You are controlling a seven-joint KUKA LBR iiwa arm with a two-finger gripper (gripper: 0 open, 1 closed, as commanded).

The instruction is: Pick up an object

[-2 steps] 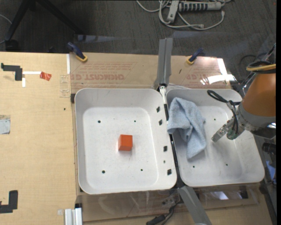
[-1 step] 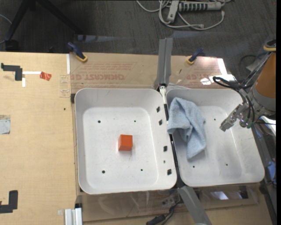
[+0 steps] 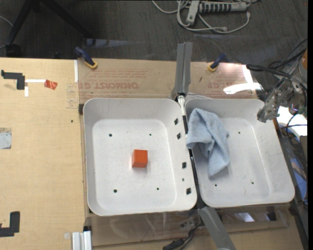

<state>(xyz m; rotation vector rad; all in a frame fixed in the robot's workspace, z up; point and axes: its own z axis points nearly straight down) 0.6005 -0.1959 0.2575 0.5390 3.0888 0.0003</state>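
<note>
Where it sits, block (image 3: 140,158) looks orange, cubic.

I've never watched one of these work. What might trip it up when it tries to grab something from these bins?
The blue cloth is crumpled and draped against the divider, so it may slip or snag. The orange block is small and sits in the far bin, a long reach from the gripper at the right bin's upper right edge.

— What lies beyond the desk (image 3: 39,146)?
— Dark grey carpet floor (image 3: 122,24), a white power strip (image 3: 217,7) with loose cables on it.
— Light?
— A bright glare patch (image 3: 239,88) on the cardboard sheet (image 3: 132,80)
</note>
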